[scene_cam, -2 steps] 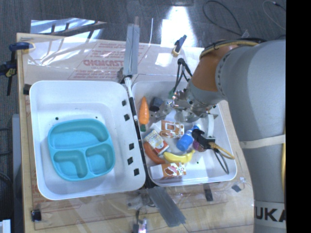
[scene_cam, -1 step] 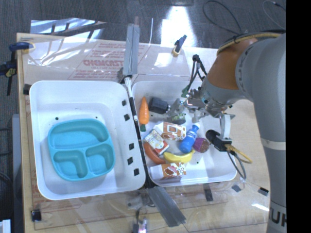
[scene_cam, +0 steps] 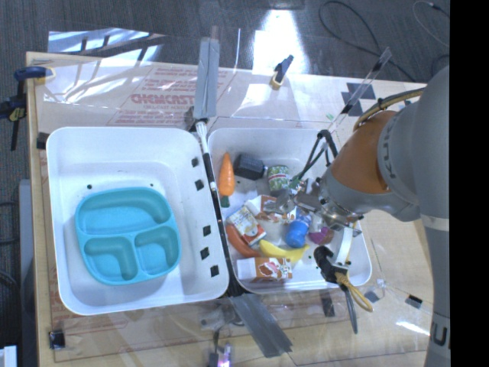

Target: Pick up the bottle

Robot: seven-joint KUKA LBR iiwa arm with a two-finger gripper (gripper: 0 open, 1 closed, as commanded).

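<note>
Low, claw [scene_cam: 306,209] crowds bottle [scene_cam: 298,232] among clutter

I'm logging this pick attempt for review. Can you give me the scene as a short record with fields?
left bin: holds a blue divided tray
right bin: cluttered with small items
bottle: blue, lying among the clutter
nearby items: banana, carrot
end effector: low over the right bin, beside the bottle
grasp: cannot tell

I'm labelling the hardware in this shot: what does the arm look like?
The arm is thick, rounded and grey, with a glossy orange band above the wrist. Thin black cables loop beside the wrist, and the metal gripper assembly is dark and compact.
</note>
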